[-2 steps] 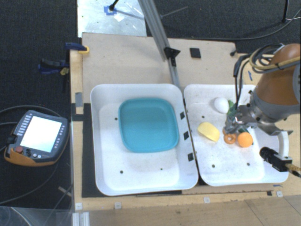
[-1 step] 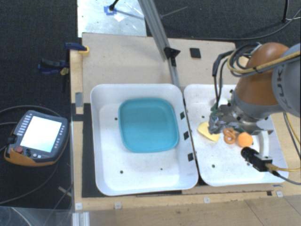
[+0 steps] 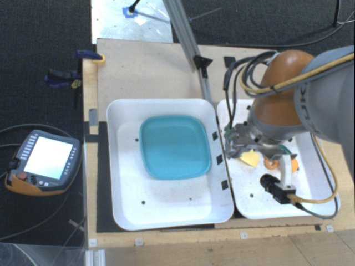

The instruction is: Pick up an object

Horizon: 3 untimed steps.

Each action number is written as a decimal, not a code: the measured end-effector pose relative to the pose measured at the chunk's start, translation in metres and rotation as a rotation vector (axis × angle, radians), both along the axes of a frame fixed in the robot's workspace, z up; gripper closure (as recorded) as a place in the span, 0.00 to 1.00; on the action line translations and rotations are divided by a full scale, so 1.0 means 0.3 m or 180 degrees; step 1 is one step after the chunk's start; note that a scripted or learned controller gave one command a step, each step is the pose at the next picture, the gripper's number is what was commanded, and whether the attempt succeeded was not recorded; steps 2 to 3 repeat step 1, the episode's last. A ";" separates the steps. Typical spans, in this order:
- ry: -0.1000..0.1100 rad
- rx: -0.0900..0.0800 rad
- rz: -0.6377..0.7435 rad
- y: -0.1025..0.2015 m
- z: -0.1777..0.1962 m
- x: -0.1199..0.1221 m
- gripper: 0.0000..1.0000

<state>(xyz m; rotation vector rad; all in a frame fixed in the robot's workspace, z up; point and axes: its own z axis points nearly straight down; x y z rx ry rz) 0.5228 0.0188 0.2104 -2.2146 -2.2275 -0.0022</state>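
Desk: tan board top, seen from above at a slant. Two shallow white bins sit side by side on it, touching along their inner edges. Left bin, right bin. Blue clamp with a yellow tip grips the desk's far left corner. Black strip along the desk's left edge. Dark carpet lies around the desk.

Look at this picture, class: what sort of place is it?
Most likely a robotics lab or test cell. A grey robot arm reaches over two white bins on a bench, a handheld control pendant lies on the dark floor, and clamps grip the bench edge.
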 end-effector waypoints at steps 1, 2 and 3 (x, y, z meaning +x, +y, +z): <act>0.0000 0.0000 -0.0005 0.148 0.009 -0.017 1.00; 0.0000 0.0000 -0.0005 0.148 0.009 -0.017 1.00; 0.0000 0.0000 -0.0005 0.148 0.009 -0.017 1.00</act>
